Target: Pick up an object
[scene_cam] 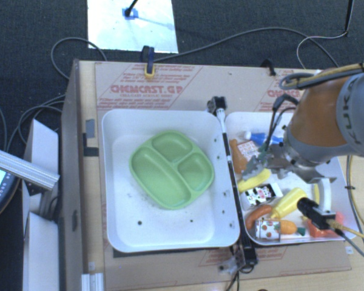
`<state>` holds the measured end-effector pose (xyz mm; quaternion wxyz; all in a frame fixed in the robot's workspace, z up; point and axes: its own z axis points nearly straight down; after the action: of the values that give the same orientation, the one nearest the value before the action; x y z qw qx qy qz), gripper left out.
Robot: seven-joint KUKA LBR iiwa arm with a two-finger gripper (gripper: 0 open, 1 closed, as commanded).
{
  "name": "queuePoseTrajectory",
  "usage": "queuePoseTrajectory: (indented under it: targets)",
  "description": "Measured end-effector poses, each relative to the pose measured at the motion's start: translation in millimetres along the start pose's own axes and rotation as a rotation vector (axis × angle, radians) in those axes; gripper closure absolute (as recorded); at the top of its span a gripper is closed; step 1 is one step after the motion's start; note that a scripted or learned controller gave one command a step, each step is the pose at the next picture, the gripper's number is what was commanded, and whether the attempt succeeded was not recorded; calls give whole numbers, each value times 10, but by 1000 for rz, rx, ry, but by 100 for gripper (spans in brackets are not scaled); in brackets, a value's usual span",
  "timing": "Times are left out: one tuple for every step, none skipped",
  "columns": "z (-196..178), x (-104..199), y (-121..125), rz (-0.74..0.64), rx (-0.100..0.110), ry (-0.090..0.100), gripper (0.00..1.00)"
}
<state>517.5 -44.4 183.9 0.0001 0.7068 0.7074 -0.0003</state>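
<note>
Your grey arm with its orange band [327, 117] comes in from the right edge of the frame and hangs over the right-hand white bin [335, 173]. The gripper [255, 170] sits low at the left side of that bin, right over a yellow banana-shaped toy [258, 179] — you can't tell from this angle whether it is spread or closed, or whether anything is caught in it. Just below lies a small white card with black marks [262, 193]. Lower right of that you've got a yellow squeeze bottle [287, 204], an orange carrot-like piece [259, 213] and a small patterned box [267, 228] near the bin's bottom rim. Over in the left-hand white bin [127, 223], a light green plastic divided plate [171, 170] rests alone in the middle, well apart from the gripper.
</note>
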Motion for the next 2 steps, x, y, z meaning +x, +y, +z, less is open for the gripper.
queuePoseTrajectory:
  targets:
    - [765,-331,-205,-3,-16,-2,0]
    - [285,-811,587,-2,-5,-1,0]
